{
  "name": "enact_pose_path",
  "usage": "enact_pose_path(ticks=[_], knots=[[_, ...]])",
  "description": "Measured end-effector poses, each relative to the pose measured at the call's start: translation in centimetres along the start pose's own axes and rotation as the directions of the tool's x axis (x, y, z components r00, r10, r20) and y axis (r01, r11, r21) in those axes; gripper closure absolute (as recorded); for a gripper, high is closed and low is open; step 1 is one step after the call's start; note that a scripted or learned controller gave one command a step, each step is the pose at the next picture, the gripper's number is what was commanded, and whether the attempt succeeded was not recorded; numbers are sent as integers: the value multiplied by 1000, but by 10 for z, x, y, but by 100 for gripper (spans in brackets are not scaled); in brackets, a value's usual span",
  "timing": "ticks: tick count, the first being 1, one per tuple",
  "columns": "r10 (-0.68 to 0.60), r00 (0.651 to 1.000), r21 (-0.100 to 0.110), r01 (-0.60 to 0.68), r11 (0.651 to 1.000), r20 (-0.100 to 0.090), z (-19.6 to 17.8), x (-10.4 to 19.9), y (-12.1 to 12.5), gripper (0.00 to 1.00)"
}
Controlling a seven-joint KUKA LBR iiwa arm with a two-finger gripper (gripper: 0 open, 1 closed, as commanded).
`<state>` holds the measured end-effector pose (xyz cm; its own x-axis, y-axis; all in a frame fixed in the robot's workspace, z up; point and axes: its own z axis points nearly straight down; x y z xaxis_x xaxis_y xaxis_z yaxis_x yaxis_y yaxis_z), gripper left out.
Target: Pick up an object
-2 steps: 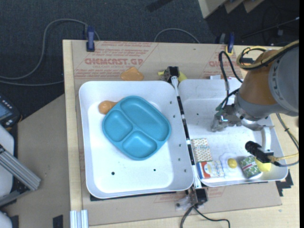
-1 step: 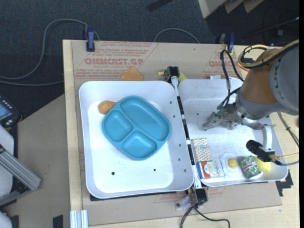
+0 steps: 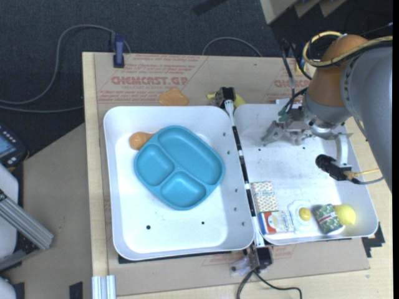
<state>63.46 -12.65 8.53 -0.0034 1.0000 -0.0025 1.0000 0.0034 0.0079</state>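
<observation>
My gripper [image 3: 284, 138] hovers low over the upper part of the right bin [image 3: 280, 167], open, with only bare bin floor between its fingers. The loose objects lie along that bin's front edge, well below the gripper. They are a patterned packet [image 3: 264, 196], a red-and-white packet [image 3: 275, 222], a small yellow piece [image 3: 304, 214] and a green-and-yellow object [image 3: 333, 218]. In the left bin [image 3: 124, 217] a blue divided plate [image 3: 179, 165] rests tilted, and an orange object [image 3: 138, 140] peeks out at its upper left.
A black part with a cable [image 3: 330, 166] hangs from the arm over the right bin's right side. Behind the bins, an orange item [image 3: 173, 97] and a yellow-black item [image 3: 224, 96] lie on the bench. The ridge between the bins [image 3: 240, 161] runs front to back.
</observation>
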Motion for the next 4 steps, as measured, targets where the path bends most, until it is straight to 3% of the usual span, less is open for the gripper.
enact_pose_path(ticks=[1, 3, 4], knots=[[8, 1000, 12, -8, 1000, -1, 0, -46, -40, 0], [9, 1000, 13, -9, 1000, -4, 0, -81, -159, 0], [2, 1000, -2, -2, 1000, 3, -81, -96, -116, 0]])
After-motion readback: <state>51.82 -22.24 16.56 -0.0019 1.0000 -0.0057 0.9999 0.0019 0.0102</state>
